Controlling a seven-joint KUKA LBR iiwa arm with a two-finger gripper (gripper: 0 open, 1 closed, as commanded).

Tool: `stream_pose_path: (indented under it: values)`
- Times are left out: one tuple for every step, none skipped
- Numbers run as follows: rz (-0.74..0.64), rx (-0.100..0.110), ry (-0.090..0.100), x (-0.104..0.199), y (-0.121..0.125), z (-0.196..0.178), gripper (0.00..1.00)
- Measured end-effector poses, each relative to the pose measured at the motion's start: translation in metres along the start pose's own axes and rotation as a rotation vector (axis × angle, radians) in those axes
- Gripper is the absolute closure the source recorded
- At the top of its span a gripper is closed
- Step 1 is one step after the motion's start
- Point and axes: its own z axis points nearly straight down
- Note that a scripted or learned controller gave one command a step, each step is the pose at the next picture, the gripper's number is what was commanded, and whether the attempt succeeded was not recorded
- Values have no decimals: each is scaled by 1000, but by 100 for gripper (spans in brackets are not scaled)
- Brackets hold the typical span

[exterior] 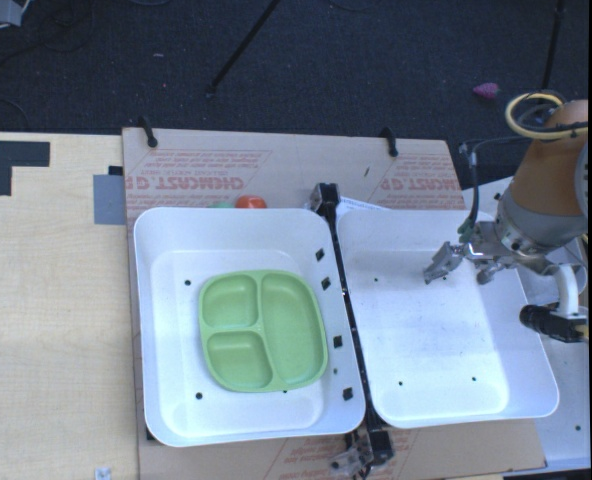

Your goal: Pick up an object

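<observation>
The green divided plate [263, 330] lies flat in the left bin [166, 238], well apart from my gripper [463, 265], which hangs open and empty. It looks light, stiff, slick; I'd pinch its raised rim.

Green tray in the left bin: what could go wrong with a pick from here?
1. The gripper hangs over the right bin, while the green tray lies in the left bin. A straight descent would likely close on nothing.
2. The tray lies flat and wide with a low rim, so two fingers may slip off its edge.
3. Crossing over means clearing the black divider between the bins; a low path could clip it.
</observation>
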Motion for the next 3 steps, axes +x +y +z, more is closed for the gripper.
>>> stream_pose_path:
  values:
    - [1,2,1,2,-5,64,0]
    - [2,-2,0,3,-6,79,0]
    - [4,-3,0,3,-5,67,100]
